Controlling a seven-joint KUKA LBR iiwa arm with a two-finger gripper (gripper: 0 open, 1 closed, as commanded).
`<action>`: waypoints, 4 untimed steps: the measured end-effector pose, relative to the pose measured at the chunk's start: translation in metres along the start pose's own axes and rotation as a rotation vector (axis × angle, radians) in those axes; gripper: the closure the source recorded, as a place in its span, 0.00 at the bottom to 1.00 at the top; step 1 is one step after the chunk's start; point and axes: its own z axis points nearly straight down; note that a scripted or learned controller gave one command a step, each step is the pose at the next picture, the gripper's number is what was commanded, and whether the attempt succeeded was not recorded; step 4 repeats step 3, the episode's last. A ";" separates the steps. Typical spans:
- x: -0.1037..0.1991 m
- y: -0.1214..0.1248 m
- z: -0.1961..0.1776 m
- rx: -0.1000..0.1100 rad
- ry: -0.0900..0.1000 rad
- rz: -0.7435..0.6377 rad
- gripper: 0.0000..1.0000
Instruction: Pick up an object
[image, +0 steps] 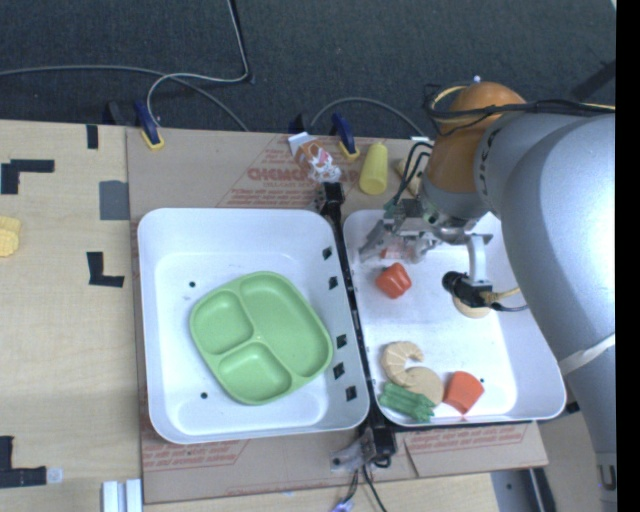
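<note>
The arm (560, 210) leans over the right bin (500, 340), its claw (400, 238) hanging just above the red toy (394, 280), apparently the target; whether it is spread or closed I cannot tell. This looks like the approach: next, descend squarely.

This looks like a robotics lab or test bench rather than a home or shop. A grey industrial arm (560, 200) with an orange band reaches over two shallow white bins (160, 300) clipped side by side on a cardboard sheet (250, 170). Black tape marks (100, 270) are stuck to the wooden bench top, loose cables (200, 80) trail over dark carpet behind, and the bins hold toy food (405, 365) and a green plastic divided plate (260, 335), staged props rather than real kitchenware.
</note>
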 end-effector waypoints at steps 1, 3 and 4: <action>-0.005 -0.028 0.009 -0.006 0.001 0.002 0.00; 0.059 -0.052 -0.090 -0.005 0.003 -0.001 1.00; 0.059 -0.052 -0.090 -0.005 0.003 -0.001 1.00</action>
